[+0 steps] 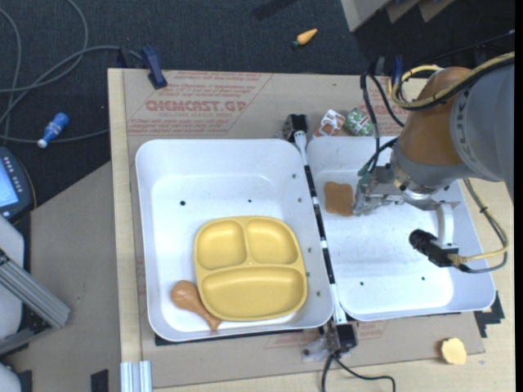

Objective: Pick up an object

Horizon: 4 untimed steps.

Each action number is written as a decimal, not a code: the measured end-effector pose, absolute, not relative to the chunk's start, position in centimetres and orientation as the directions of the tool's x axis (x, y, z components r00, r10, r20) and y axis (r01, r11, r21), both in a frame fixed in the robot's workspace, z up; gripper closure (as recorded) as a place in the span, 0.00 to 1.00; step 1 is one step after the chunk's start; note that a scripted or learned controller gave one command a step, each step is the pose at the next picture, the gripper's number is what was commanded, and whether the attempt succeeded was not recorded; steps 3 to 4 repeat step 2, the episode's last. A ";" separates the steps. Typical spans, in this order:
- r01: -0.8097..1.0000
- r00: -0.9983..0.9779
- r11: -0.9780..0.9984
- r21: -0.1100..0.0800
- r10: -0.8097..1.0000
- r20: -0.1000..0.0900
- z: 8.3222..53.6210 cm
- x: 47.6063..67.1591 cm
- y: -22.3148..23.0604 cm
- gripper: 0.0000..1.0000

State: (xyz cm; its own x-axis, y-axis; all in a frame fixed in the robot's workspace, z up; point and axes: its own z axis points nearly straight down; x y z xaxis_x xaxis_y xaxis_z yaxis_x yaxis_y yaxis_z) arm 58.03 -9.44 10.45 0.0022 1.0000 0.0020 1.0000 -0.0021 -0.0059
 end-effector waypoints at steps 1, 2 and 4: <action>1.000 0.001 -0.001 -0.002 1.000 0.001 10.4 58.2 -9.5 0.00; 1.000 -0.002 0.002 0.005 1.000 -0.002 8.4 62.9 -9.4 0.00; 1.000 -0.002 0.002 0.005 1.000 -0.002 8.4 62.9 -9.4 0.00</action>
